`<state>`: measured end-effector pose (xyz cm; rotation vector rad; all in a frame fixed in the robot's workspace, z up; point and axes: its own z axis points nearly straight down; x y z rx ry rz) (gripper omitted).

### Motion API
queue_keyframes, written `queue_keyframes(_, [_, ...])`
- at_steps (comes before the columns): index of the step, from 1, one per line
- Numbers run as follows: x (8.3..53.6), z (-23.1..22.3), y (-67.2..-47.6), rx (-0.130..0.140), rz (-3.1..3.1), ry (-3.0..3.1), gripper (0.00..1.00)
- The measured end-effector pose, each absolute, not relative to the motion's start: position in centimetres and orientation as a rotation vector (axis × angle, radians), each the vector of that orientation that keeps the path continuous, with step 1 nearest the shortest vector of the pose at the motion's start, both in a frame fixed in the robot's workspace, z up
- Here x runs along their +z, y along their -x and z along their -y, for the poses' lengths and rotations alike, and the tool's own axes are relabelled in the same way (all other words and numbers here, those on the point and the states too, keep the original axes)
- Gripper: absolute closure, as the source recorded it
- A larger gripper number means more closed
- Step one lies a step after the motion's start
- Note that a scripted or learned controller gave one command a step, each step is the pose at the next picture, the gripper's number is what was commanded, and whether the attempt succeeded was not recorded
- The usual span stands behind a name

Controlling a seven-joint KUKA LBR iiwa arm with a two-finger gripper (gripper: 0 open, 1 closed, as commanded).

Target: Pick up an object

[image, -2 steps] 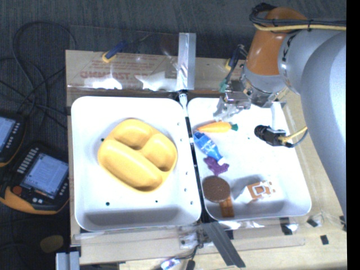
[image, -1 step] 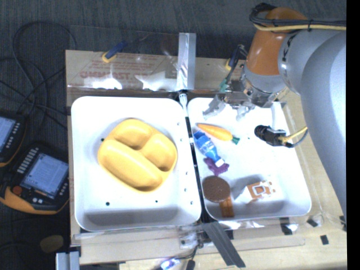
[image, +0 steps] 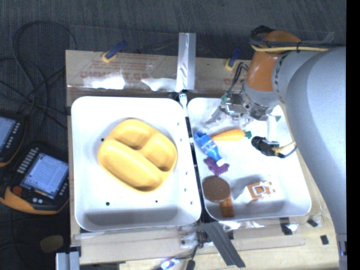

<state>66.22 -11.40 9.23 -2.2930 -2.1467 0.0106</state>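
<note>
My gripper [image: 226, 109] hangs over the far part of the right bin [image: 292, 198], just above and left of an orange carrot-shaped piece [image: 228, 134]. A blue bottle-like toy [image: 206, 144] lies next to the bin's left wall, with a small purple piece [image: 216, 165] below it. Nearer the front lie a brown round disc with an orange handle [image: 217, 190] and a small orange-and-white block [image: 260, 190]. A large yellow lumpy object [image: 136, 153] takes up the middle of the left bin [image: 90, 207]. I see nothing held under the gripper.
The grey arm [image: 315, 94] with its orange band [image: 260, 75] covers the right bin's far right corner. A black cable plug [image: 265, 145] dangles beside the carrot. A metal divider [image: 191, 151] separates the bins. Handheld controllers [image: 34, 176] lie off the bench at left.
</note>
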Motion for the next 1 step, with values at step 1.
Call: queue_keyframes(1, [8.87, 10.58, -61.79, -0.005, 2.193, 2.266, 0.00])
